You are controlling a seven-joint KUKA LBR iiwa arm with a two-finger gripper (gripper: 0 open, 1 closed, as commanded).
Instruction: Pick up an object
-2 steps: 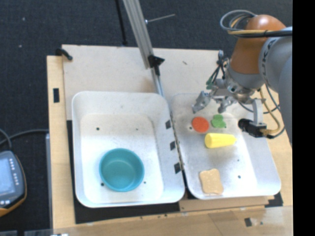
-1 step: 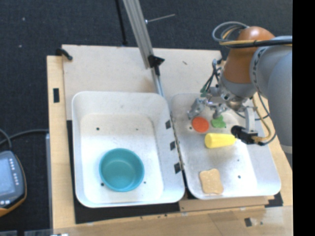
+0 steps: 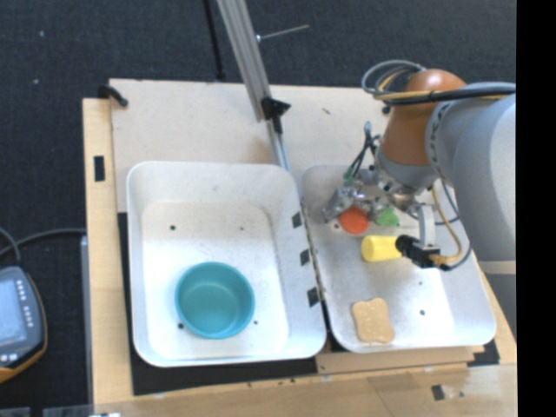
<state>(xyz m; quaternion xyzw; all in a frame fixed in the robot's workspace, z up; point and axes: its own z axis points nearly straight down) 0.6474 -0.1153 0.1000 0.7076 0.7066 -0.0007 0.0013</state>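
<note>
**A:** In the camera view, where was the pincer (image 3: 363, 205)?

**B:** Low in the right bin (image 3: 469, 320), near its back left part, under the grey arm (image 3: 469, 172) with its orange band. Just by it lay an orange ball (image 3: 353, 222), with a green piece (image 3: 387, 218) beside that on the right.

**A:** Had it hold of anything?

**B:** I could not tell. The wrist and cables hid the tips, so how far it stood open was not to be read, and nothing showed plainly between them.

**A:** Which way did the ball lie from it?

**B:** Just below and a touch left in the picture, that is toward the front of the bin. They looked to be touching or nearly so. The ball is round, so I judged no long axis mattered for it.

**A:** And the rest?

**B:** A yellow block (image 3: 380, 248) lay just in front of the ball, its long side running left to right. A cracker (image 3: 373, 321) lay well apart, near the front rim. The left bin (image 3: 148, 189) held a teal bowl (image 3: 215, 300), far off across the divide.

**A:** So the move turned on what?

**B:** By my judgement, on whether the pincer stood squarely over the ball; the green piece and yellow block crowded it on two sides of the worktop's right bin.
</note>
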